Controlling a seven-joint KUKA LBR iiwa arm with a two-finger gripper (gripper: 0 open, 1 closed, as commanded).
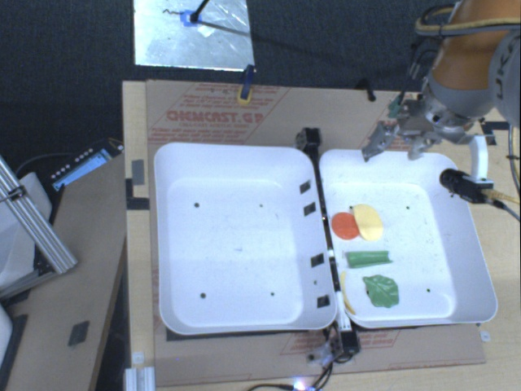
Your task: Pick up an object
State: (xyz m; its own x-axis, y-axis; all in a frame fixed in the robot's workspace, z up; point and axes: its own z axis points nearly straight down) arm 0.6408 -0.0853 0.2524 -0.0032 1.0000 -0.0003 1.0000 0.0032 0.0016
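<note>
The gripper [396,143] hovers at 12 o'clock over the right white plastic bin [456,243], fingers spread and empty. The round orange piece [345,226] touches the yellow oval piece [369,221] near 9 o'clock; closing there risks nudging both instead of lifting 1.

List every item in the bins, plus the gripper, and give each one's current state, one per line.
gripper: raised over the right bin's far rim, holding nothing, fingers spread
orange round piece: lying flat, touching the yellow piece
yellow piece: lying flat beside the orange one
green strip: lying flat, alone
green leafy piece: lying crumpled near the front
right bin: holds all four items
left bin: sits beside the right bin
</note>
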